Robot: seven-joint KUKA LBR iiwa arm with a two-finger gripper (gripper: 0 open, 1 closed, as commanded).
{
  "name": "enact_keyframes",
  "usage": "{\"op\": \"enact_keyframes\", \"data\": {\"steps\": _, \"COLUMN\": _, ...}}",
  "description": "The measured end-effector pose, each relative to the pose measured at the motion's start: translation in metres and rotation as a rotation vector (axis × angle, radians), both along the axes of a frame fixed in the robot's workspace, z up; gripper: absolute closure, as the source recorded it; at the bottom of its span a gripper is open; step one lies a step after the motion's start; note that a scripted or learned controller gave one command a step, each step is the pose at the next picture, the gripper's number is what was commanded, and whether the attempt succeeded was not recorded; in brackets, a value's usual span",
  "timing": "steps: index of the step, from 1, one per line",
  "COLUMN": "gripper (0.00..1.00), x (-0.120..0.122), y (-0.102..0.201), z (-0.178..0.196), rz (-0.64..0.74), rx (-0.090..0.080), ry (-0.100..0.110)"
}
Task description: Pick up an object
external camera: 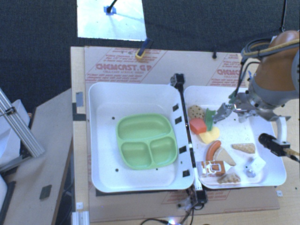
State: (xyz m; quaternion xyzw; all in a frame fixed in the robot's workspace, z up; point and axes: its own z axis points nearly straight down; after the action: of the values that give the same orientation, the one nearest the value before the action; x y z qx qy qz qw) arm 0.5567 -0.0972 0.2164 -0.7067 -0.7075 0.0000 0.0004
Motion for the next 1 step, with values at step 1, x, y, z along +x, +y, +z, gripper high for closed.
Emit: {"op": "enact_keyframes", "data": {"steps": 1, "gripper": 0.00, "x": -0.0001, "y": 0.0024, "z": -0.0630, "rz": 0.000, "rx": 0.001, "ry": 0.004}}
